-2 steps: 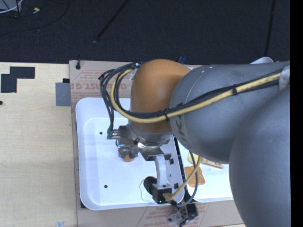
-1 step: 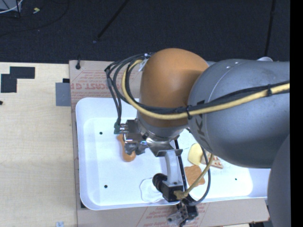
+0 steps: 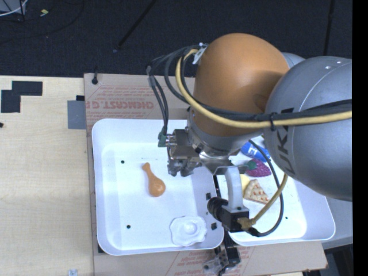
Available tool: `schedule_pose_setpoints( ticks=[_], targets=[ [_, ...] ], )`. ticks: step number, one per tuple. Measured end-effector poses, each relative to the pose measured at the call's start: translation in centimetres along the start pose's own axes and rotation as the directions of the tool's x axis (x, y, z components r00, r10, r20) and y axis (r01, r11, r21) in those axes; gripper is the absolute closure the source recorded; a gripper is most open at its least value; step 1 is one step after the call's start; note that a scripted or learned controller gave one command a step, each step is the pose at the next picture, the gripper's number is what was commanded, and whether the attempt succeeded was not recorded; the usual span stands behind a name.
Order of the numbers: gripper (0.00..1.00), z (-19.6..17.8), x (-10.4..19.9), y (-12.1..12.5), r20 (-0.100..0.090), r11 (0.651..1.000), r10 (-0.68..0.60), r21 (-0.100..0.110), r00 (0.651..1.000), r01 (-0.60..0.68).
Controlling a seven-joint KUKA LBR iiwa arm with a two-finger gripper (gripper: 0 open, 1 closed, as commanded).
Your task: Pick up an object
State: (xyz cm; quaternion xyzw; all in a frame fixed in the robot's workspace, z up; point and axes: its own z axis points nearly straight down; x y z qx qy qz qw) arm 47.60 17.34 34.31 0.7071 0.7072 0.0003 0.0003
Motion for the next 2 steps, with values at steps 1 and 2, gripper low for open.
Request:
schedule_pose_setpoints(
  ticks=[1,2],
  targets=[
    [1.00,-15.9,-0.3,0.1,-0.006,1.000,-0.002,-0.013,1.000,0.002],
    [1.00,-17.5,-0.4,1.5,0.001,1.000,-0.001,0.002,1.000,0.001]
  ],
)
